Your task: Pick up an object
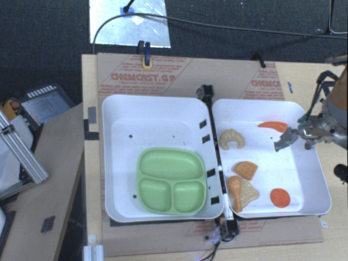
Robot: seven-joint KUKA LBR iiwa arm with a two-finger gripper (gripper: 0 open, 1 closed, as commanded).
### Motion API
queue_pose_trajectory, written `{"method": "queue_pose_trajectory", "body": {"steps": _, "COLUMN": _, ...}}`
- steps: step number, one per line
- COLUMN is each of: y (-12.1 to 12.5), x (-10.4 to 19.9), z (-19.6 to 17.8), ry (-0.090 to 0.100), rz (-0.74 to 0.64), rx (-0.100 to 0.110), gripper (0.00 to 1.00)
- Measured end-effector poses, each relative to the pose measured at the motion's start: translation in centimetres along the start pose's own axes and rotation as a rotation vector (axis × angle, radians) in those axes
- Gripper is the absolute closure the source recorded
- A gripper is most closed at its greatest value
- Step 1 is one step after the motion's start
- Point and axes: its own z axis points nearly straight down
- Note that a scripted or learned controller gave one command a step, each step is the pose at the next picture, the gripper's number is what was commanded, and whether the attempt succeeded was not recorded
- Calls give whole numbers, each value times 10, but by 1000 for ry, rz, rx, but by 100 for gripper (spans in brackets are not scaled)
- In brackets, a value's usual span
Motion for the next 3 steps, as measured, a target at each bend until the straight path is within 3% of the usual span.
{"method": "queue_pose_trajectory", "body": {"steps": 1, "y": 2, "x": 0, "z": -5, "ry": -3, "rz": -3, "rx": -11, "gripper": 0}}
{"method": "queue_pose_trajectory", "body": {"steps": 3, "y": 2, "x": -5, "z": 110, "ry": 0, "rz": 0, "rx": -6, "gripper": 0}}
